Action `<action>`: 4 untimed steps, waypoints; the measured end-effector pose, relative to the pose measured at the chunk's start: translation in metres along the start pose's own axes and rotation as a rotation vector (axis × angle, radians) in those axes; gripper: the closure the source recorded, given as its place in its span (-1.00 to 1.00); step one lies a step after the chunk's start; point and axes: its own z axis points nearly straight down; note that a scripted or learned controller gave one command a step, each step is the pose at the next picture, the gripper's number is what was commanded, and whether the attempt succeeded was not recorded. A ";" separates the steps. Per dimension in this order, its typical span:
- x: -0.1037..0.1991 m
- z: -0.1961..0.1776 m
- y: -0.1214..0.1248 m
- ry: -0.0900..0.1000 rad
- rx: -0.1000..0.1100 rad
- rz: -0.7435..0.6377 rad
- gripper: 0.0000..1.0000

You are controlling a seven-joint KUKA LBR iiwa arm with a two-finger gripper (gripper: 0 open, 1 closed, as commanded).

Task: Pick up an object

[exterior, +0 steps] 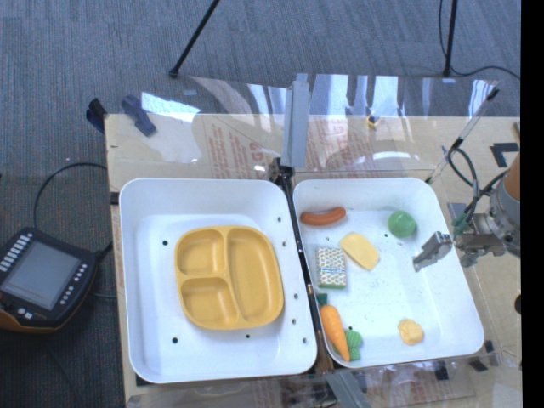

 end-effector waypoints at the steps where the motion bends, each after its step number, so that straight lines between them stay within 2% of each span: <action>1: 0.077 0.147 0.082 0.000 0.000 -0.204 -1.00; 2: 0.084 0.158 0.128 -0.004 -0.016 -0.166 -1.00; 3: 0.072 0.157 0.098 -0.006 -0.024 -0.387 -1.00; 4: 0.073 0.148 0.098 -0.001 -0.019 -0.384 1.00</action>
